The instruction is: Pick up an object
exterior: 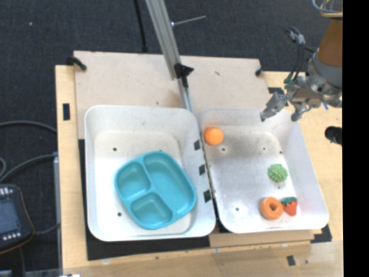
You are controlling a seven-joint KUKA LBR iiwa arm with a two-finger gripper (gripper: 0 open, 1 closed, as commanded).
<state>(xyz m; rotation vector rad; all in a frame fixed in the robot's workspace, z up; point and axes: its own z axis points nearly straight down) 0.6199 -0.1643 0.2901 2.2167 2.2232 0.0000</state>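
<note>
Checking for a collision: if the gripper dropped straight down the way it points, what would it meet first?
Probably the right bin's upper right rim or bare floor beneath the gripper; depth is unclear.

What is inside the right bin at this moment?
The right bin holds an orange ball, a green bumpy item, an orange ring and a small red piece touching it. Nothing covers them; the hand hangs over the bin's far edge.
</note>
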